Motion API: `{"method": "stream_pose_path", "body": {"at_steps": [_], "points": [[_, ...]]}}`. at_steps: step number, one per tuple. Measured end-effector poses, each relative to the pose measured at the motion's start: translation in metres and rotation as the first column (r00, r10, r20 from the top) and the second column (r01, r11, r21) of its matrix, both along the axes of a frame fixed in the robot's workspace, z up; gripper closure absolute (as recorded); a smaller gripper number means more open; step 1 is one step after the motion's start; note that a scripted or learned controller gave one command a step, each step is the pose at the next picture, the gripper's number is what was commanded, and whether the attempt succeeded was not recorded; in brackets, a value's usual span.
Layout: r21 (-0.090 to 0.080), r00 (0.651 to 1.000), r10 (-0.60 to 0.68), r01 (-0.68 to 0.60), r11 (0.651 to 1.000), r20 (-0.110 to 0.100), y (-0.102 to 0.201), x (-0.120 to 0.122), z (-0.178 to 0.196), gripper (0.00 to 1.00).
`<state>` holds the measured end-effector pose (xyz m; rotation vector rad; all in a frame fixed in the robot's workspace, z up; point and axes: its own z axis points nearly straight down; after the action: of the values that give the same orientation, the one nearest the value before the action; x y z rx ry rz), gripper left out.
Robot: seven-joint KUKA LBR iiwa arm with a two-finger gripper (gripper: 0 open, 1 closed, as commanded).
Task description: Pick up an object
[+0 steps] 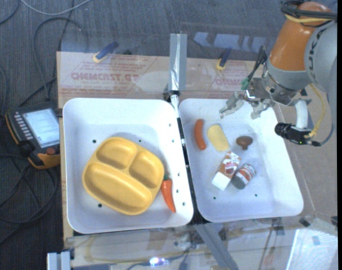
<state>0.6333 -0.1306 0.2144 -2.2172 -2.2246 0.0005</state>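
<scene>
Both bins, the left bin (75,122) and the right bin (283,196), look like smooth white plastic with a soft sheen. The yellow divided tray (123,175) in the left bin is glossy plastic, as is the orange carrot (168,194) by that bin's right edge. In the right bin, the sausage (199,134) shines like moulded plastic, the pale yellow piece (218,138) looks matt, the small carton (226,170) looks like printed card, and the can (244,175) has a glossy label. The bench (126,77) is matt brown cardboard. The arm's orange band (292,35) is smooth and satin.

A robotics lab is indicated by loose cables (30,4) on carpet, a teach pendant (37,133) and a cardboard-backed bench (126,77).
</scene>
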Motion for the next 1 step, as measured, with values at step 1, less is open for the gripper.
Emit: {"method": "stream_pose_path", "body": {"at_steps": [1], "points": [[-0.005, 0.965, 0.262, -0.262, 0.965, 0.012, -0.0178, -0.0579, -0.1238, 0.0]]}}
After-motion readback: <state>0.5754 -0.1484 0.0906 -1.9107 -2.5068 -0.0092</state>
